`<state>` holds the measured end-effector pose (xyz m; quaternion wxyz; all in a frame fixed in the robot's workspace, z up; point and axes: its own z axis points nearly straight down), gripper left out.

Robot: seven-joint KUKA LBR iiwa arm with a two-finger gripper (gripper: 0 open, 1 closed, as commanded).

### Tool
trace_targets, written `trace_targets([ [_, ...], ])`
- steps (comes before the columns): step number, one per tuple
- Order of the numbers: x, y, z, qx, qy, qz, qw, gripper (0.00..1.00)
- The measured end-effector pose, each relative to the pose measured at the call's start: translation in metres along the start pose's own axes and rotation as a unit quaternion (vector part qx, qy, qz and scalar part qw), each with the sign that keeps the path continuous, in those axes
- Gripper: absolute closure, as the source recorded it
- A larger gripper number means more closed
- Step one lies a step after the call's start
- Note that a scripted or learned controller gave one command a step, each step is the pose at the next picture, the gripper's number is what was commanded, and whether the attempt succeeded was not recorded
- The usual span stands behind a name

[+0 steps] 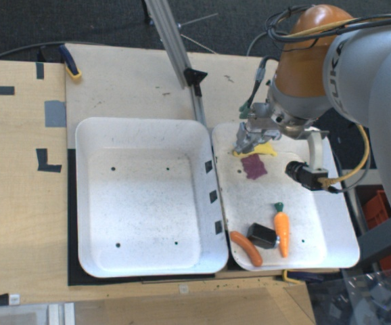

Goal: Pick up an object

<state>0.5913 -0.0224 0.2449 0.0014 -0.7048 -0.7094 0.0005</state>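
progress: early, nothing lifted clear as far as I can judge; the pick is left to do
gripper [247,143]: low over the far end of the right bin [331,252], at the yellow piece [263,151]
jaws: can't tell how wide they stand or whether anything sits between them, too small and dark
yellow piece: right at the jaw tips, touching or just under, lying on the bin floor
purple piece [254,166]: just below the jaws, flat
carrot [281,231]: well away from the jaws, near end
black block [262,235]: beside the carrot
sausage [246,248]: beside the block, at the bin's near edge
left bin [87,181]: well off to the jaws' side
writing: none readable, no brand or label visible
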Motion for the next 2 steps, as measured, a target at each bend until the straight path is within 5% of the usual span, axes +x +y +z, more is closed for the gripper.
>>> trace_targets([
  [2, 0.099, 0.011, 0.025, 0.0, -0.001, 0.0, 1.0, 1.0],
])
